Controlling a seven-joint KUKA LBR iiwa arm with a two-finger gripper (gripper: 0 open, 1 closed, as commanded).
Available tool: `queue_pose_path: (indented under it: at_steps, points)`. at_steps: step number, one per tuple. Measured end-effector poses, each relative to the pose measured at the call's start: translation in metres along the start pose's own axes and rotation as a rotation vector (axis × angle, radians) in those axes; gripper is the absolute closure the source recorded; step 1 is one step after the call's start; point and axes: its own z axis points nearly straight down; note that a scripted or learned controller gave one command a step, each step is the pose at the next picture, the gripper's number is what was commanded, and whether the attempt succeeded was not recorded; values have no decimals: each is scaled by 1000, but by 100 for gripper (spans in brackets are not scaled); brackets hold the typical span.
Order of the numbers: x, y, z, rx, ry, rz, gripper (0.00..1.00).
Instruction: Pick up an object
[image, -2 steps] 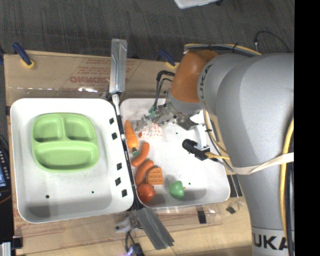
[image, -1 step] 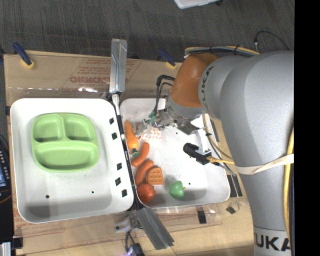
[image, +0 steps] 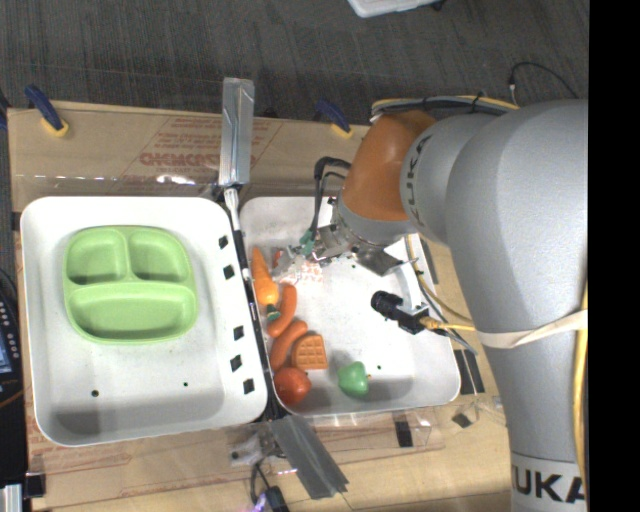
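Along right bin's (image: 440, 385) left wall: orange carrots (image: 266, 285), sausage-like piece (image: 287, 341), waffle (image: 310, 352), red tomato (image: 292, 384); green pepper (image: 353, 379) near front edge. Carrots' long axes run roughly along wall, back to front. Gripper (image: 318, 245) low over back-left corner, just beside topmost carrot; claw state: cannot tell. Step judged: approach before grasp. Next: align with carrot's short axis, descend. Left bin (image: 40, 300) carries green divided plate (image: 128, 282).

Even, fairly bright overhead light washes out the two white bins (image: 140, 420), whose walls cast soft shadows inward. The grey arm (image: 510, 200) shows a broad pale sheen. Small items look soft and grainy; edges stay undistorted.
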Motion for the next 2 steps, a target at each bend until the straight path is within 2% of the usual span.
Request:
queue_pose_path:
  at_steps: [1,2]
  points:
    - [13,-47,-1,-4,-5,18,0]
    - [13,-46,-11,-3,-1,13,100]
